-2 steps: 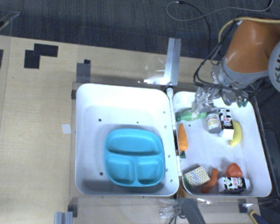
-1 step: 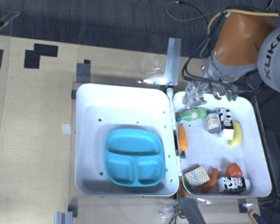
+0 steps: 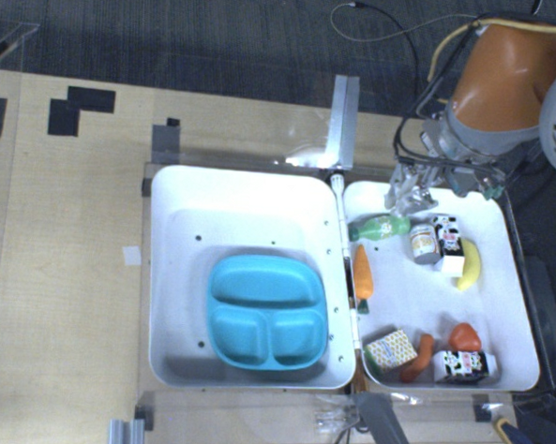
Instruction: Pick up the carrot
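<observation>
So the carrot [image 3: 361, 273] is a smooth, stubby orange spindle lying in the right bin [image 3: 514, 278], pressed up against its left wall. Its long axis runs near-to-far, with the fatter end toward the near side. The gripper [image 3: 407, 191] is metal and shiny, sitting over the far end of that bin just above a green bottle [image 3: 379, 227]; can't tell how open it is, and nothing visible in it. A glossy blue sectioned tray [image 3: 268, 310] sits in the left bin [image 3: 178, 248].

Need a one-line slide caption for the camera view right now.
Gripper hovers at the right bin's far edge near a green item; the carrot lies untouched beside the divider.
</observation>
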You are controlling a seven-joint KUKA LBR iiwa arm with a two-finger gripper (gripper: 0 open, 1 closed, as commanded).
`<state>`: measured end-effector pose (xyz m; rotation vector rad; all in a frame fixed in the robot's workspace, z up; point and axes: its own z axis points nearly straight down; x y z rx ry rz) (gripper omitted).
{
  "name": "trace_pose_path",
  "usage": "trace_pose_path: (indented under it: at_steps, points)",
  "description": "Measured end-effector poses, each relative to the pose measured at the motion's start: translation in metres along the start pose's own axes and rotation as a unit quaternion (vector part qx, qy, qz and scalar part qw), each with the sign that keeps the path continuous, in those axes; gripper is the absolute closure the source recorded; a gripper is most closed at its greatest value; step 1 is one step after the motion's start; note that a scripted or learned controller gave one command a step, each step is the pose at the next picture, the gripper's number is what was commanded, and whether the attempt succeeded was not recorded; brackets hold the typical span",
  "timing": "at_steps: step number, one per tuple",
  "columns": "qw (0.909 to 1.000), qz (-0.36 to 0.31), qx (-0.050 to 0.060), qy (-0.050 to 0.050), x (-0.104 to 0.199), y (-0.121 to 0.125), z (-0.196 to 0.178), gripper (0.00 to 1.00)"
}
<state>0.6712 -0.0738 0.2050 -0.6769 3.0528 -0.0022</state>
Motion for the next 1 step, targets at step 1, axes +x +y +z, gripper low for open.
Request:
trace_pose_path:
  at_steps: [1]
  points:
    - [0.9996,0.027,-0.001,0.001,0.0056,0.0596,-0.0149,1.00]
